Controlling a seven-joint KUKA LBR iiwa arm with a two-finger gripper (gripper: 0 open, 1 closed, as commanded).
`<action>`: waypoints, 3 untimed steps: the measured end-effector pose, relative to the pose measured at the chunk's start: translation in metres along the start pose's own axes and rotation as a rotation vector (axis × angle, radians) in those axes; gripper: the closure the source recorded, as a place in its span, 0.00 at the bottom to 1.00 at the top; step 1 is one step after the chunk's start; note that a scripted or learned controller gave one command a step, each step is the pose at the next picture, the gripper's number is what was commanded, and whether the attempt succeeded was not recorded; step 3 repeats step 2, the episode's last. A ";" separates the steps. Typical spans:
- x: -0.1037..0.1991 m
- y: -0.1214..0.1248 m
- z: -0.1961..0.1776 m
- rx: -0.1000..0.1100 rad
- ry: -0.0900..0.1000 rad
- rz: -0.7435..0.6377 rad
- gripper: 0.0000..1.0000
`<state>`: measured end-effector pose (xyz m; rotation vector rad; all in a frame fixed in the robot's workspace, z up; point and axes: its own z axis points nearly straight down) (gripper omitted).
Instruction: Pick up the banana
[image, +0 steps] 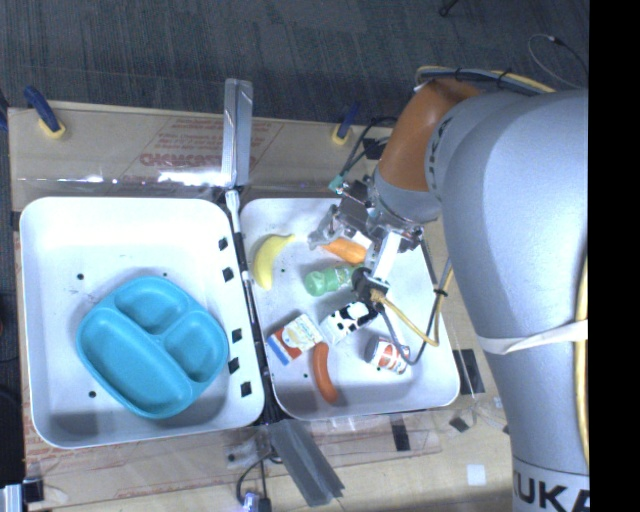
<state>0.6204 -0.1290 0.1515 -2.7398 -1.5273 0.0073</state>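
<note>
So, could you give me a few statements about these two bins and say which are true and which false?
1. The banana lies in the bin on the view's right, by its left wall. True.
2. The blue plate sits in that same bin. False: it is in the bin on the view's left.
3. The gripper has the banana lifted. False: the banana lies on the bin floor, apart from the gripper.
4. An orange toy lies close by the gripper. True.
</note>
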 end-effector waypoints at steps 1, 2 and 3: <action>0.029 -0.017 0.059 -0.007 0.001 -0.315 0.00; 0.002 -0.066 0.061 0.000 0.000 -0.080 0.00; 0.002 -0.066 0.061 0.000 0.000 -0.080 0.00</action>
